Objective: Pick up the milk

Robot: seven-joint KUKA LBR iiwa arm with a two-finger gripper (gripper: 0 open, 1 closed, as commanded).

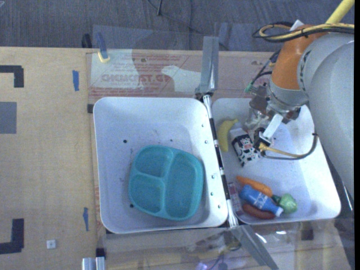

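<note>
Position of arm: grey arm with orange band [288,61] reaching in from right, wrist above upper part of right shallow white bin [315,201].

Gripper [260,138]: lowered into right bin, directly over and just right of small white milk carton with black cow-spot print [244,148]. Carton seemingly in contact with gripper tip at upper right corner. Spread or pressed together: cannot tell. Carton between fingers: not confirmed.

Location of milk carton: right bin, upper left area, on bin floor, tilted, just right of yellow banana-shaped item [225,134]. Banana item against left wall of right bin, beside central divider.

Other contents of right bin, lower left area, grouped close together:
- orange carrot-shaped item [254,185], lying at a slant;
- blue bottle with white label [257,199], just below carrot item, touching or nearly touching;
- red elongated item [256,211], under blue bottle, partly hidden;
- green rounded item [288,202], just right of blue bottle.

Group well apart from milk carton, nearer front edge of bin.

Left shallow white bin [112,117]: teal plastic divided plate with three compartments [166,182], flat on floor, lower centre.

Both bins side by side on tan wooden tabletop [45,151]. Black tape marks and blue tape strips on tabletop at left.
</note>
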